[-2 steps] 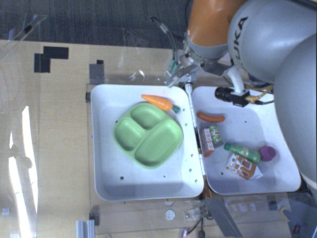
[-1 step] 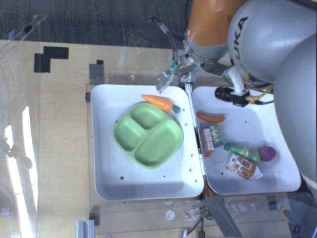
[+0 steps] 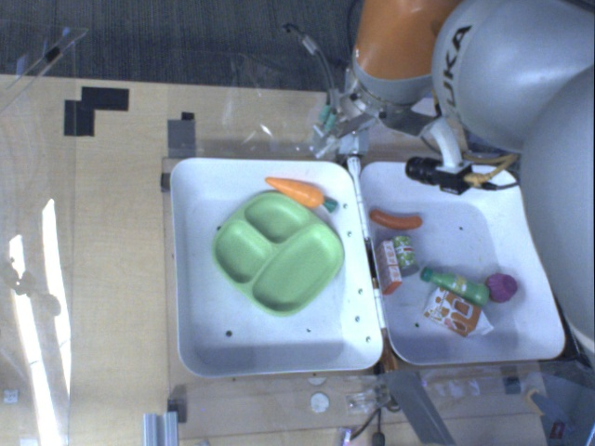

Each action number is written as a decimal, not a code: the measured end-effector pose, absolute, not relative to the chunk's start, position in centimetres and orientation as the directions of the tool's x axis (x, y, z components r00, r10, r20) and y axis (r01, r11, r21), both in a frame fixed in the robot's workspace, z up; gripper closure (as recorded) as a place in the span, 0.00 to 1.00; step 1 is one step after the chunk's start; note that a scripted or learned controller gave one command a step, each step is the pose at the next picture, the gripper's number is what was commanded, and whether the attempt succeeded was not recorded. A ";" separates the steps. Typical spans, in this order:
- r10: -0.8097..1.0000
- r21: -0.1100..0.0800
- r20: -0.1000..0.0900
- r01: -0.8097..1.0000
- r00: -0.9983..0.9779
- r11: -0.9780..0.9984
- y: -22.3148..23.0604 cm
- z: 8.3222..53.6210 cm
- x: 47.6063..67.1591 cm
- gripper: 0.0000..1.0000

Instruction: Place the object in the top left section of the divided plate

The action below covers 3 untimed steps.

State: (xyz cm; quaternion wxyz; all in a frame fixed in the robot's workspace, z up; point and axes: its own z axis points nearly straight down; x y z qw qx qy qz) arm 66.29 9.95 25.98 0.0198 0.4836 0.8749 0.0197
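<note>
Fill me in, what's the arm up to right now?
The gripper hangs above the far edge of the bins, near the divider. The green divided plate sits in the left bin with nothing in its sections. A carrot lies beside the plate's far rim. The sausage, carton, green bottle and purple item lie in the right bin.

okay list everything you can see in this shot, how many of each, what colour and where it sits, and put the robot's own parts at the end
bins: two, white, side by side on the bench
divided plate: one, green, middle of left bin
carrot: one, orange, left bin, just beyond the plate
sausage: one, orange-red, right bin
carton: one, red and green, right bin by the divider
bottle: one, green, right bin
purple piece: one, right bin
box: one, orange and white, right bin
arm: one, grey with orange band, upper right
claw: one, beyond the bins
</note>
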 end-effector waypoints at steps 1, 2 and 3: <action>0.847 0.053 -0.015 0.845 -0.532 0.532 10.0 26.0 66.3 0.00; 0.254 0.004 -0.007 0.254 -0.967 0.967 7.2 18.7 66.5 0.00; 0.255 0.011 -0.016 0.255 -0.967 0.967 7.4 20.0 66.8 1.00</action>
